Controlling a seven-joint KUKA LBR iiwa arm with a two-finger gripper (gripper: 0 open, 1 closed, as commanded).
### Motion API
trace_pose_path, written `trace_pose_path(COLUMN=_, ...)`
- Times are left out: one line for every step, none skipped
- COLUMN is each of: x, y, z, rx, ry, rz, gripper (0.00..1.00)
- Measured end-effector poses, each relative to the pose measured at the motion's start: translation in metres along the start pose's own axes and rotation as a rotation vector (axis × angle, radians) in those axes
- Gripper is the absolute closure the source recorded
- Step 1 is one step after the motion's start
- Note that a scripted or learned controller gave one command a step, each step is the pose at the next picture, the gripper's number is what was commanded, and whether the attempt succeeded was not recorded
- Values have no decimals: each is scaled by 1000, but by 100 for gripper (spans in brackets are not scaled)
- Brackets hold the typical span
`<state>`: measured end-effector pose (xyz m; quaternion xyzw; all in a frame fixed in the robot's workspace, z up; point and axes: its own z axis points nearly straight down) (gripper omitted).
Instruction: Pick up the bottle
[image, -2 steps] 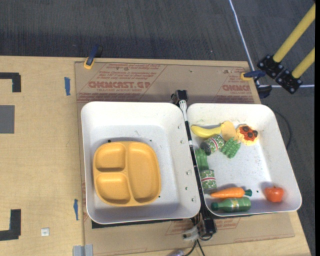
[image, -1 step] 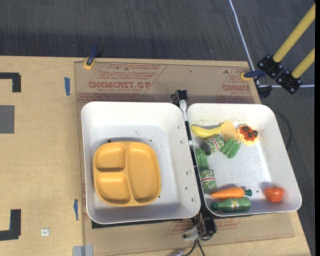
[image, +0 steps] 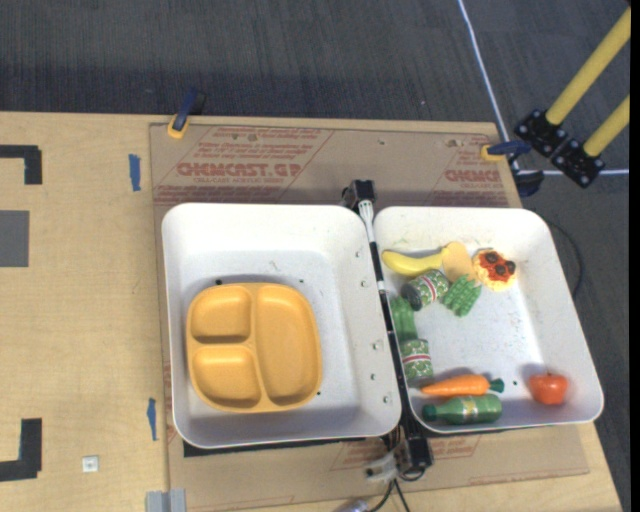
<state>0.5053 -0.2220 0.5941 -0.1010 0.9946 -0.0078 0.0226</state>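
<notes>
Green bottle (image: 462, 408) lies flat along right bin's (image: 565, 300) lower-frame wall, carrot (image: 458, 385) just above it, bare floor toward frame centre-right; gripper state cannot be told.

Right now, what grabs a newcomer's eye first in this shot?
The orange three-compartment plastic tray sits alone in the left white bin. The right white bin holds a clutter of toy food along its left and near sides: a yellow banana, an orange carrot, a red tomato and a green bottle lying flat.
</notes>
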Motion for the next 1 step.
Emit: trace_pose_path(x=0, y=0, z=0, rx=0, ry=0, rz=0, gripper=0)
